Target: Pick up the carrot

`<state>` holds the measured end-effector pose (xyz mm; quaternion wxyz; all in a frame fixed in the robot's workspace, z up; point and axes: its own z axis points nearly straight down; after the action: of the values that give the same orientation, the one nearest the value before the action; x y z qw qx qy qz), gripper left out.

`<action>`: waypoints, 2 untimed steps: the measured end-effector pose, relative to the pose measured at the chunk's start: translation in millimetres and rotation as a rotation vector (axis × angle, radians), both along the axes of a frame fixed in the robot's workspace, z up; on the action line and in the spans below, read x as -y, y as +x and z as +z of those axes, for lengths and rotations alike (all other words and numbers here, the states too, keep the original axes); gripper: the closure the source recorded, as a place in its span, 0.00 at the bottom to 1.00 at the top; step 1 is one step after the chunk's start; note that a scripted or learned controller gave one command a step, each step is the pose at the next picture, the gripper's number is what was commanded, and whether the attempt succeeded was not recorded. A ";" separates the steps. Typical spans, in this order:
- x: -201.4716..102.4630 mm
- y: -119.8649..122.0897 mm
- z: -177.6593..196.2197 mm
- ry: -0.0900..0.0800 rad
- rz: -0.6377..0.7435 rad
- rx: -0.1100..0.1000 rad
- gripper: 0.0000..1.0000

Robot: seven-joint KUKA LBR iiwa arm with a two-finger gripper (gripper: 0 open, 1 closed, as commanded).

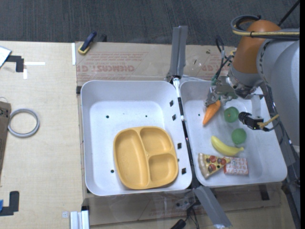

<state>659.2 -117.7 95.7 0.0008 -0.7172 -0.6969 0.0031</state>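
The orange carrot (211,113) lies at a slant in the right bin (195,128), thick end up and to the right, pointed end down and to the left. My gripper (217,98) comes down from the right onto the thick end. That end sits between its two dark fingers, which are shut on it.
The right bin also holds two green round fruits (231,114) (238,136), a banana (226,147), a pizza slice (212,164) and a red-and-white packet (237,166). A yellow divided plate (145,156) sits in the left bin (95,128). A tape roll (21,122) lies on the bench at the left.
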 end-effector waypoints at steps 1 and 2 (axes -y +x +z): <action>-22.5 -30.7 -7.0 0.003 0.045 0.001 1.00; -36.6 -32.3 92.5 0.004 0.178 0.000 1.00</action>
<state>626.9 -81.2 188.2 0.0017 -0.6524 -0.7579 0.0018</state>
